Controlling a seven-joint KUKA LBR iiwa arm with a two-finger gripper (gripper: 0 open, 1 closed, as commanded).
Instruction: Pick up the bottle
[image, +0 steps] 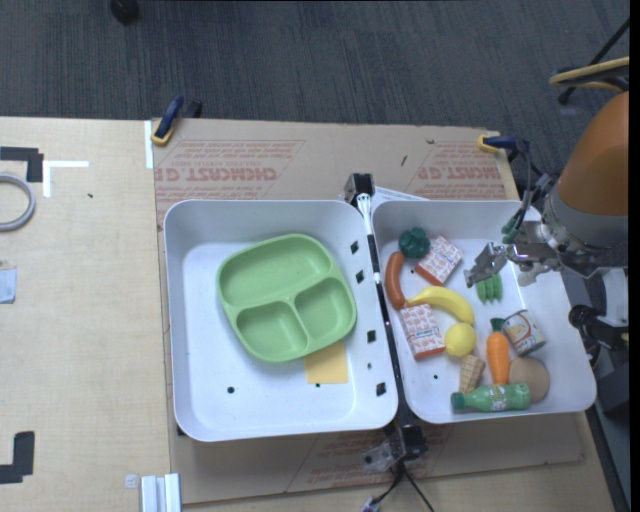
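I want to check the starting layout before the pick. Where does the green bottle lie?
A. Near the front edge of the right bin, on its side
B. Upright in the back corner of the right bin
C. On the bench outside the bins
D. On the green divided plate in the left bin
A: the green bottle lies on its side by the near wall of the right bin, just in front of the carrot.

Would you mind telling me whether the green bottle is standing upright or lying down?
Lying down: the bottle rests on its side along the right bin's near wall.

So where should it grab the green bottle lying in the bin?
Grip the green bottle across its middle, coming straight down from above. It lies flat along the right bin's near wall, with the carrot and egg close behind, so the end effector should straddle its narrow width.
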